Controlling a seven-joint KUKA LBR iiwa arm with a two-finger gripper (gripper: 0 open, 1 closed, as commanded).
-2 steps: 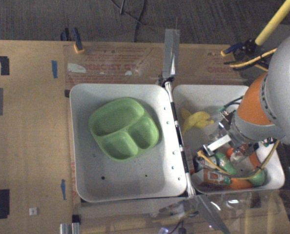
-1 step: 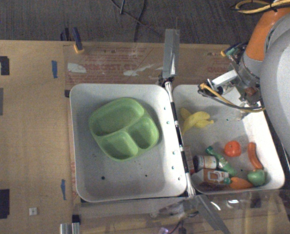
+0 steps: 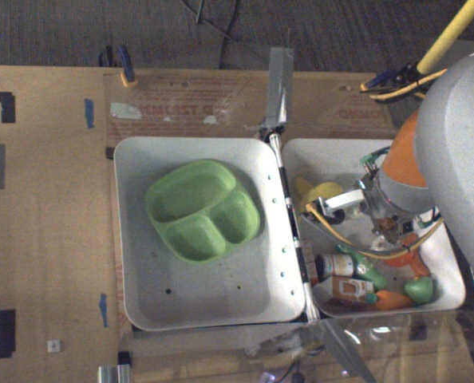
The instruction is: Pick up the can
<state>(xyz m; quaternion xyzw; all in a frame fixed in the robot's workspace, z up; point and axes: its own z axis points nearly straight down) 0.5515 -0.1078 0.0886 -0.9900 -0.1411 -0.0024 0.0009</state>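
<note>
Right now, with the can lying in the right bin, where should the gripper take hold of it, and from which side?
Probably across the middle of the can, coming straight down from above. It lies on its side near the bin's front wall, so its round body faces up. A carrot and a green piece crowd its right end, so keep clear of that end.

Light falls evenly from above and is moderately bright, with a warm cast on the bench (image 3: 45,238). The left bin (image 3: 141,294) shows soft grey shading along its inner walls, and the green plate (image 3: 203,211) throws a faint shadow toward 5 o'clock. At 6 o'clock, pale glare smears across a shiny surface (image 3: 396,341). The picture is slightly soft and grainy throughout. The arm (image 3: 460,150) at 3 o'clock looks blurred and washed out.
</note>
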